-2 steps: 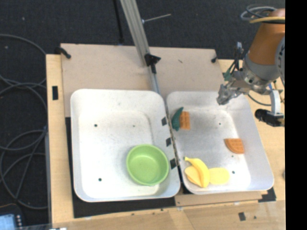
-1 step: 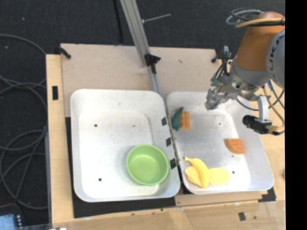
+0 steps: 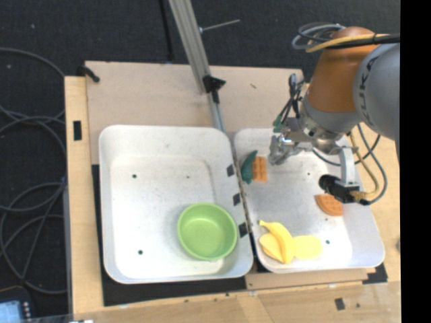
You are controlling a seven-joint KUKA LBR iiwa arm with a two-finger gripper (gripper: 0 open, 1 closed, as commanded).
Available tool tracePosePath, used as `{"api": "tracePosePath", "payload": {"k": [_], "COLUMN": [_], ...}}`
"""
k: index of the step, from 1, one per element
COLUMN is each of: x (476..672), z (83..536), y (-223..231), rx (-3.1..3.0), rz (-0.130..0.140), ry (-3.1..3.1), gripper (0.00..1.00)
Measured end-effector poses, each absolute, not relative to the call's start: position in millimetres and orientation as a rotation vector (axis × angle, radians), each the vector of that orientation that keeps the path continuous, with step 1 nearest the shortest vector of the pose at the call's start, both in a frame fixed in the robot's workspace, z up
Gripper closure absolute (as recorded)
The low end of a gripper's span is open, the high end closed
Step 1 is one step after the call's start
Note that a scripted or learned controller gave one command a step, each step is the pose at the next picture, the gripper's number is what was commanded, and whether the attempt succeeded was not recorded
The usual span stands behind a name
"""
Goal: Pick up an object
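Note:
My gripper (image 3: 279,151) hangs over the back of the right bin (image 3: 296,184), just right of a green and orange sponge-like piece (image 3: 254,168) that rests against the bin's left wall. Nothing shows between its fingers. A yellow banana (image 3: 281,241) lies beside a flat yellow piece (image 3: 307,247) at the bin's front. An orange slice-shaped object (image 3: 329,204) lies at the right side, next to a black part of the arm's fittings. A green bowl (image 3: 207,231) stands in the front right corner of the left bin (image 3: 141,180).
A slanted metal pole (image 3: 195,46) rises from behind the bins near the divide between them. The grey and orange arm (image 3: 343,73) crowds the back right, with cables looping down over the right bin's right edge. Wooden bench surface surrounds both bins.

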State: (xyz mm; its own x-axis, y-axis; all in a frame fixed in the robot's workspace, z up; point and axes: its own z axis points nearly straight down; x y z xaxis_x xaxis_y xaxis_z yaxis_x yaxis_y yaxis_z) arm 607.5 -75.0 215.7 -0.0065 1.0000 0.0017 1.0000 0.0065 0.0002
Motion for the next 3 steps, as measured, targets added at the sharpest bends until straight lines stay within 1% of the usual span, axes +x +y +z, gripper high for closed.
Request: {"api": "tracePosePath", "payload": {"k": [1,3], "x": [592.1,547.0], "z": [212,211], "y": [-23,65], "rx": [-2.213,-2.212], "rz": [-0.002,-0.001], "ry": [-2.228,-2.228], "gripper": [1.0,1.0]}}
